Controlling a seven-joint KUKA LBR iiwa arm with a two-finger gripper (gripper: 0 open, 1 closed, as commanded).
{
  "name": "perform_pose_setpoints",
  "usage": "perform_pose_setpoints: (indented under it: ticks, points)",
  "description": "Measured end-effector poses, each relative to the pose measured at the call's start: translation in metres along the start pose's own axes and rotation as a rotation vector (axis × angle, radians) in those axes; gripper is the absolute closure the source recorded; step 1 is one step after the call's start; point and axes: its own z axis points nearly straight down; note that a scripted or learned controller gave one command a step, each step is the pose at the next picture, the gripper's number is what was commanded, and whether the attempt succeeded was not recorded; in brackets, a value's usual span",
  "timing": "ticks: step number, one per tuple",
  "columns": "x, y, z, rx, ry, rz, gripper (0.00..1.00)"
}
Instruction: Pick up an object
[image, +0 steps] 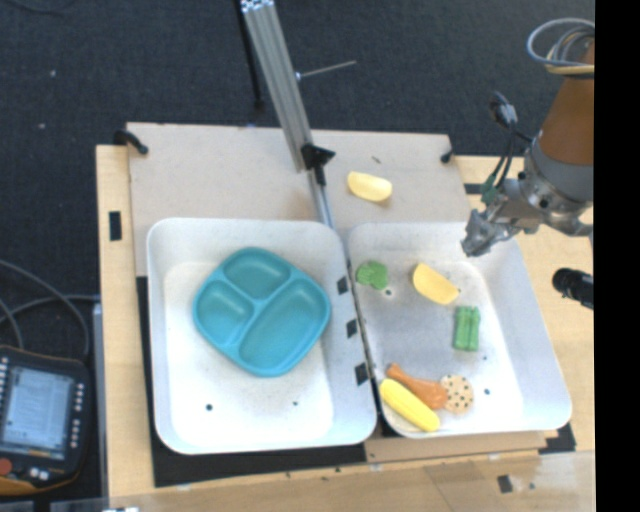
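no readable writing on tool (478, 243) above right bin (535, 345)

the bench (118, 330) bears two white bins: the left bin (180, 400) and the right bin (530, 370), touching side by side. a yellow piece (369, 186) lies on the board behind them.

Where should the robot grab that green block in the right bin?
Across its short width, coming straight down. The green block lies flat and long, clear of the yellow piece above it, so the tool probably has room on both long sides.
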Motion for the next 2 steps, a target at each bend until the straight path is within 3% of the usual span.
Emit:
perform_pose_setpoints:
  ticks: [2]
  points:
    - [0.101,-0.001,0.018,0.008,0.001,-0.002,1.00]
